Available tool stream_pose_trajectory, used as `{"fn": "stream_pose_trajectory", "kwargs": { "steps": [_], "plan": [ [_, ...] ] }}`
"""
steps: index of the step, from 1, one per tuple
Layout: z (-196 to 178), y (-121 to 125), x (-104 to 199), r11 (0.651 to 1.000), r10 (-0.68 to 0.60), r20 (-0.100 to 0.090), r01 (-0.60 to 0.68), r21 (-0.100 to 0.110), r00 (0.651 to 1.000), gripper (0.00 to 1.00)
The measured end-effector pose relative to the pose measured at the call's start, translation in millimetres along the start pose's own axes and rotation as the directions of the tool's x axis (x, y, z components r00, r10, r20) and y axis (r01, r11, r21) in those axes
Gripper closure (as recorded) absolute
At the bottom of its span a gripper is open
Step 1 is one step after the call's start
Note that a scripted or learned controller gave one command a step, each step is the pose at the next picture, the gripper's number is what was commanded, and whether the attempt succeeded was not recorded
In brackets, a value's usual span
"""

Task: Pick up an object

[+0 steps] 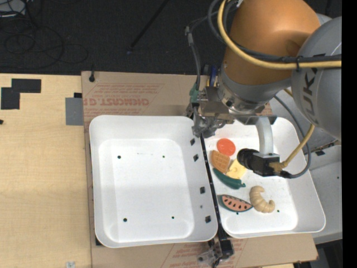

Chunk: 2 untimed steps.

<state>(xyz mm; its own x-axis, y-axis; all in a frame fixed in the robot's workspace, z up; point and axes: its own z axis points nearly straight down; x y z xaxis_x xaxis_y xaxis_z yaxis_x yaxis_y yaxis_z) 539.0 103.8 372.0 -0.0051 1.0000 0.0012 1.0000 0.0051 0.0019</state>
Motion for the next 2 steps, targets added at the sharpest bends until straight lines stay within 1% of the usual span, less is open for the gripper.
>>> {"fn": "stream_pose_trajectory", "kwargs": {
  "steps": [1, 2],
  "plan": [
    [-52, -57, -11, 1.000, 0.003, 0.000, -0.003, 0.002, 1.000, 1.00],
    [-130, -35, 30, 1.000, 0.001, 0.000, -0.001, -0.003, 1.000, 1.00]
  ]
}}
